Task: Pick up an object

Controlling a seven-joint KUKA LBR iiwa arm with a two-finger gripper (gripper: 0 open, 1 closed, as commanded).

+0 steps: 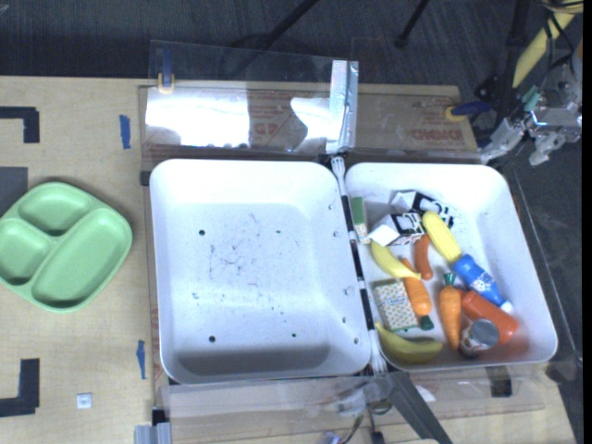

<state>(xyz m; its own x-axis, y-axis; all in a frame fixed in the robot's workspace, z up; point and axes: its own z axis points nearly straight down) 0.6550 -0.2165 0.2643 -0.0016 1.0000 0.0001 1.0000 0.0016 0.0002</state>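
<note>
The right white bin (518, 213) holds a heap of toy food. In it lie a yellow banana (392, 262), a second banana (412, 346) by the near wall, a yellow corn cob (442, 237), orange carrots (450, 314), a blue bottle (479, 280), a red can (492, 327), a checkered waffle piece (396, 305) and a black-and-white box (416, 213). My gripper (544, 123) hangs at the view's right edge, beyond the far right corner of that bin and well above the objects. Nothing is seen in it.
The left white bin (250, 266) sits beside the right one, sharing a middle wall. A green divided plate (61, 245) rests on the bench at far left. A clear plastic sheet (250, 109) stands behind the left bin. Yellow cables (541, 35) hang at top right.
</note>
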